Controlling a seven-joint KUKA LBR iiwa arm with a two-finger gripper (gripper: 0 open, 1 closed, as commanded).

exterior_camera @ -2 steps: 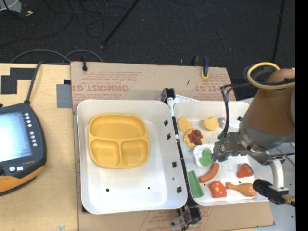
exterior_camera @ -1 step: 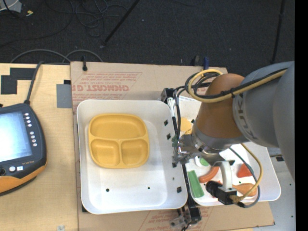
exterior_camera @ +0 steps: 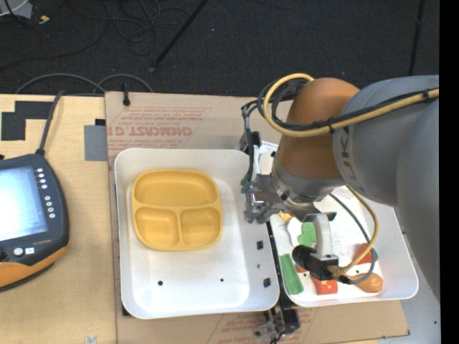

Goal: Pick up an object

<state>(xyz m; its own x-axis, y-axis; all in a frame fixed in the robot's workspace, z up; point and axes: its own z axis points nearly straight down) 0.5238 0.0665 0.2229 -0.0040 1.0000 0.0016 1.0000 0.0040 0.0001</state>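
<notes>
Hanging over the right bin's [exterior_camera: 401, 289] left edge, gripper [exterior_camera: 256, 208]; grip state impossible to tell; yellow tray [exterior_camera: 176, 208] in left bin [exterior_camera: 136, 292].

The yellow divided tray [exterior_camera: 176, 208] looks like smooth moulded plastic with a soft sheen. Both white bins [exterior_camera: 143, 278] have a matt, slightly scuffed plastic look. Under them lies brown printed cardboard [exterior_camera: 165, 124], dull and papery, on a pale wood-grained counter [exterior_camera: 64, 299]. The arm's orange band [exterior_camera: 315, 120] is glossy, its grey shell [exterior_camera: 401, 142] satin-smooth. The yellow cable [exterior_camera: 276, 117] looks rubbery. Dark matt carpet [exterior_camera: 215, 34] lies beyond.
</notes>
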